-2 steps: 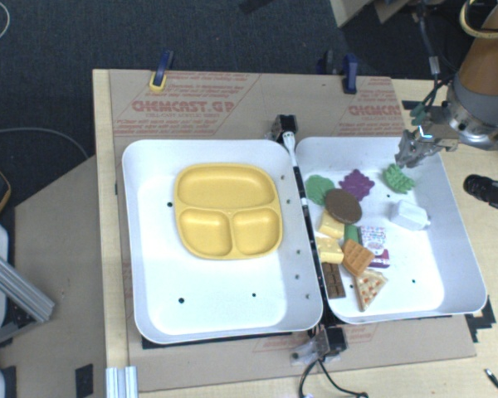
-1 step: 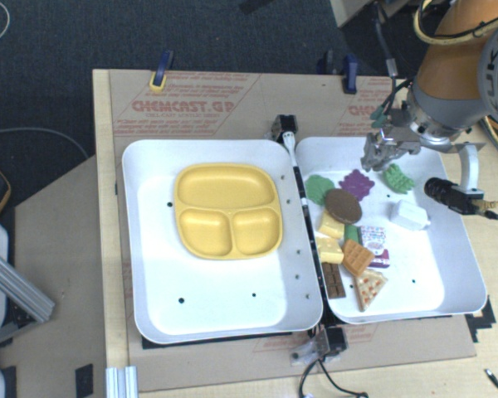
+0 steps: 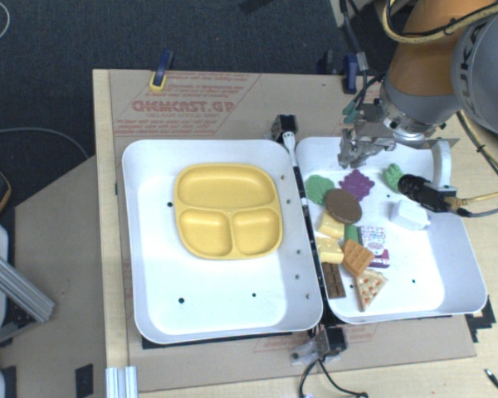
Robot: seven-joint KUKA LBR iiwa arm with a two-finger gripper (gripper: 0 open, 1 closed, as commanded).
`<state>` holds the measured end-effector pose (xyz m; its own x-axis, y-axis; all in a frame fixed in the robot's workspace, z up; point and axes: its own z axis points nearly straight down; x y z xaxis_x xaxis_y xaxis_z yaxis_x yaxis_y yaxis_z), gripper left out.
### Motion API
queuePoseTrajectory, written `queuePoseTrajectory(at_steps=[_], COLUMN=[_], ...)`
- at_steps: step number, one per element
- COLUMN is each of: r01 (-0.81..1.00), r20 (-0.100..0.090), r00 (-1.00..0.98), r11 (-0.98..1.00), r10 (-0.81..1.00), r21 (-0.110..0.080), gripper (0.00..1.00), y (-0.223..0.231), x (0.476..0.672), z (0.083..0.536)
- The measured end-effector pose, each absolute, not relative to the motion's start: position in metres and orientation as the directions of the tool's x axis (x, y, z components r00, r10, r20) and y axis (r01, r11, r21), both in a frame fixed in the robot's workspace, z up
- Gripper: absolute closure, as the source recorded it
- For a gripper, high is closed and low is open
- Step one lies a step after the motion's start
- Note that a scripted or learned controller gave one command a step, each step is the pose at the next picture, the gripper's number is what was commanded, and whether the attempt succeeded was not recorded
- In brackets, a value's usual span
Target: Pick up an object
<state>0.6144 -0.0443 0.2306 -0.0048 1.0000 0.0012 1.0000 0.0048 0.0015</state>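
Fingers (image 3: 354, 157) are pointing down into the far end of the right bin (image 3: 456, 272), but whether they are spread or pressed together I cannot tell; they read as a dark metal cluster from this slant. Nothing is showing between them. The gripper (image 3: 357, 161) is hanging just above the purple grape bunch (image 3: 358, 184), tips close to it, contact unclear.

The arm (image 3: 436, 48) is reaching in from the right, its orange band bulging over the grey wrist, wrist angled downward toward the bin's back-left corner. Cables are looping off it to the right.

Toy food is crowding the right bin's left side: a green leaf piece (image 3: 318, 188), a brown oval cookie (image 3: 344, 206), yellow cheese blocks (image 3: 329, 227), a waffle (image 3: 358, 259), a pizza slice (image 3: 369, 288) and a chocolate bar (image 3: 334, 280) lying along the bin's left wall. A small green piece (image 3: 392, 175) and a white block (image 3: 409, 215) are sitting apart, further right.

The left bin (image 3: 149, 288) is carrying 1 yellow divided plate (image 3: 229, 210) with 3 compartments.
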Motion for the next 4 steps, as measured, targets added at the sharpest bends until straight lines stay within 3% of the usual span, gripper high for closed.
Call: queuePoseTrajectory(at_steps=[1, 2, 4], r01=[1.0, 1.0, 1.0], r20=[0.002, 0.001, 0.0], r00=[-0.005, -0.001, 0.0], r11=[0.005, 0.001, 0.0], r10=[1.0, 1.0, 1.0], r21=[-0.003, -0.003, 0.002], gripper=[1.0, 1.0, 1.0], y=[0.017, 0.024, 0.026], x=[0.608, 0.6, 0.606], z=[0.22, 0.215, 0.234])
